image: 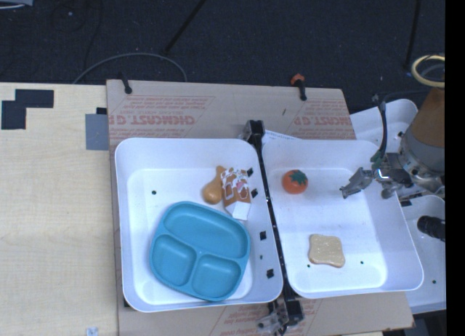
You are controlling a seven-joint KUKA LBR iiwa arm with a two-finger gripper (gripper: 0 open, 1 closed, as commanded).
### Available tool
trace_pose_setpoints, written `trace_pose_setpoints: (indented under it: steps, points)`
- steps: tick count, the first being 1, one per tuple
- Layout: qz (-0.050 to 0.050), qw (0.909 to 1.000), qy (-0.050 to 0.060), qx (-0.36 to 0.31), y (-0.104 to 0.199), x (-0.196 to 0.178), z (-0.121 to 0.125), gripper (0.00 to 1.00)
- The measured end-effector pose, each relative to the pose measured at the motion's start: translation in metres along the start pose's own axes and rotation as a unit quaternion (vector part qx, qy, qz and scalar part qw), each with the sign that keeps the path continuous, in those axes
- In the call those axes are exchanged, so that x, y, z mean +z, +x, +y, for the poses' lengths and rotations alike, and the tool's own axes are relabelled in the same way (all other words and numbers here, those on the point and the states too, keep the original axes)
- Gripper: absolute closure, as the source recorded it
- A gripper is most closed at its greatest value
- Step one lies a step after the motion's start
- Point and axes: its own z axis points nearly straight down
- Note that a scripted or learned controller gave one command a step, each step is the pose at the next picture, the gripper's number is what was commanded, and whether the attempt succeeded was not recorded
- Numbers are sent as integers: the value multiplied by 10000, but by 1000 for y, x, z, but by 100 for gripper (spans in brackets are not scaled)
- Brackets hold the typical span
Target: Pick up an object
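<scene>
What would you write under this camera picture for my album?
Gripper hovers near tomato and toast; blue tray lies in left bin.

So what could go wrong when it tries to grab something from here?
The orange ball is round, so it may roll off if the gripper nudges it. The flat tan piece lies low on the right bin floor, hard to get fingers under. The items by the blue tray sit crowded together, so a grab there could catch two.
</scene>
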Motion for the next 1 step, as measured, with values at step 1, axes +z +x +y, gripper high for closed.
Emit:
trace_pose_setpoints:
  steps: [1]
  points:
    - [16,10000,37,-1,10,54,-6,0]
